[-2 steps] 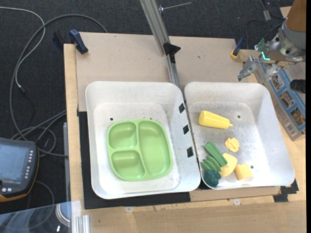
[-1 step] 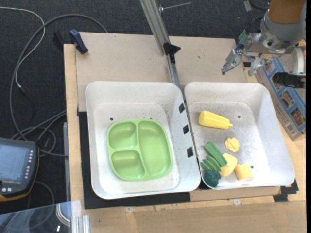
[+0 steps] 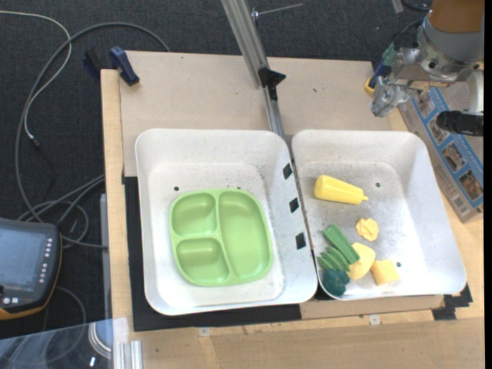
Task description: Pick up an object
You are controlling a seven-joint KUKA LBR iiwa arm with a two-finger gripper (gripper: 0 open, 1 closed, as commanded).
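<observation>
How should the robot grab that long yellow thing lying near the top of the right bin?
Grip the yellow corn-shaped toy across its thick middle, coming straight down from above. It lies flat and alone on the right bin floor, its long axis running left to right, so its two long sides are clear. The narrower right tip would probably slip. The gripper sits beyond the bin's far rim.

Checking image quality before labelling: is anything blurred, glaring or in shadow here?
Camera view: even, soft lighting, no strong glare; the green plate and yellow corn look sharp; the gripper at top right is slightly blurred; faint shadows lie under the toys in the right bin.
</observation>
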